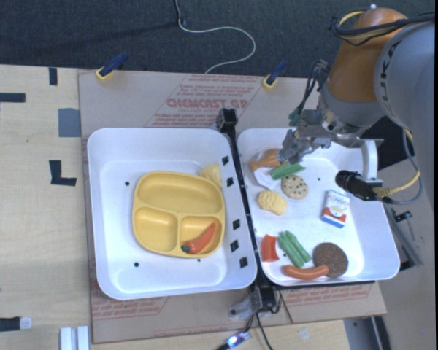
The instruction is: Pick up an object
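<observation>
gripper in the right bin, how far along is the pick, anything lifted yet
Done: the gripper is down in the right bin, over the green bean by the cookie. In hand: nothing visibly held. Left: grasp an object and lift it.

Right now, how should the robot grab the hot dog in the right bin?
Grip the hot dog across its thin middle, coming straight down from above. It lies flat and long, running left to right near the front wall of the right bin. The round brown patty touches its right end and the green beans sit just behind, so the middle-left part looks like the easiest spot, I think.
</observation>
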`<state>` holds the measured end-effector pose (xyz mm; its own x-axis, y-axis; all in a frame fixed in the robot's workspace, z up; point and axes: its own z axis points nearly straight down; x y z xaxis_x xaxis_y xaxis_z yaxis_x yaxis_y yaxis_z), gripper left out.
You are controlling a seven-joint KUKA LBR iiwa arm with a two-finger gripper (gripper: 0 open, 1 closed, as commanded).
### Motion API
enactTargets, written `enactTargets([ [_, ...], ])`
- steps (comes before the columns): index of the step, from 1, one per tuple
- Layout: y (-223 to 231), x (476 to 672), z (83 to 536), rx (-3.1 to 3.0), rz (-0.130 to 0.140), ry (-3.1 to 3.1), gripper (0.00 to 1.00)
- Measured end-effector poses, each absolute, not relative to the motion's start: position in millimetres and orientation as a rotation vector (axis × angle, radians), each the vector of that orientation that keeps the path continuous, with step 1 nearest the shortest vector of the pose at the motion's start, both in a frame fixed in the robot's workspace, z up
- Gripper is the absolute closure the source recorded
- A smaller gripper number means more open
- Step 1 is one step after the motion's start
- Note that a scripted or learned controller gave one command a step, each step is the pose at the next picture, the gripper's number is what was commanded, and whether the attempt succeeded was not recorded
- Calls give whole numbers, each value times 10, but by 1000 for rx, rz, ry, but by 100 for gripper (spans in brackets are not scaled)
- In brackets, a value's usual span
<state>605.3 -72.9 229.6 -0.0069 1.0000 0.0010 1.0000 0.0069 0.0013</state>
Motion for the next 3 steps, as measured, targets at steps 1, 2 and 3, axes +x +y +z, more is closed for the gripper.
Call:
enactTargets([
  [1,-328,6281,2267,2216,0,2228,100],
  [2,64,6681,2137,2215,0,2227,100],
  [3,17,6617,2349,2219,0,2222,100],
])
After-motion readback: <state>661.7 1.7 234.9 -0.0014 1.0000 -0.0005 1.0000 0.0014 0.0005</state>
